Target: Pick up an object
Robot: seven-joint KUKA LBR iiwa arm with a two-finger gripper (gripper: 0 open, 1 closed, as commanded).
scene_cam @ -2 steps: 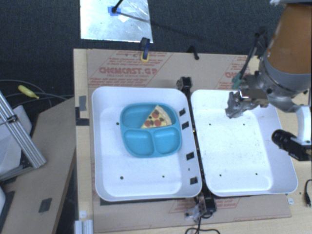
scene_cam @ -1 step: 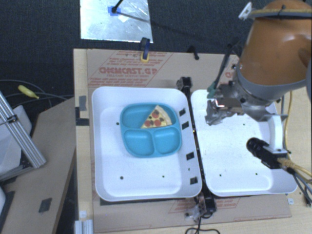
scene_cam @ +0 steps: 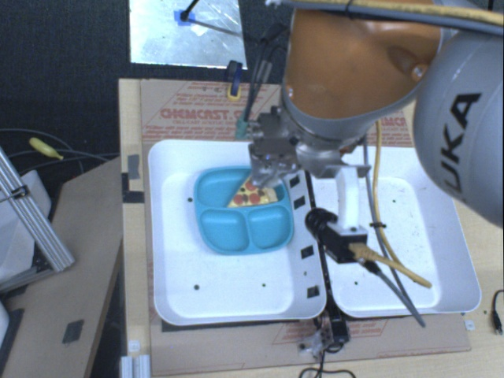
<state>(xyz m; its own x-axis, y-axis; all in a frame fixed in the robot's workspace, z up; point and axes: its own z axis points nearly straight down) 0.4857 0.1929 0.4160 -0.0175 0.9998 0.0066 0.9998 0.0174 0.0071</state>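
while the pincer (scene_cam: 266, 181) hovers, its grip impossible to tell, a yellow pizza slice toy (scene_cam: 250, 197) lies tip up-right in a glossy blue divided plate (scene_cam: 236, 231) inside the left bin (scene_cam: 177, 235).

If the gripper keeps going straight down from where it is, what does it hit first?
Probably the pizza slice lying in the blue divided plate in the left bin. The gripper sits right above it, though its height is hard to judge from here.
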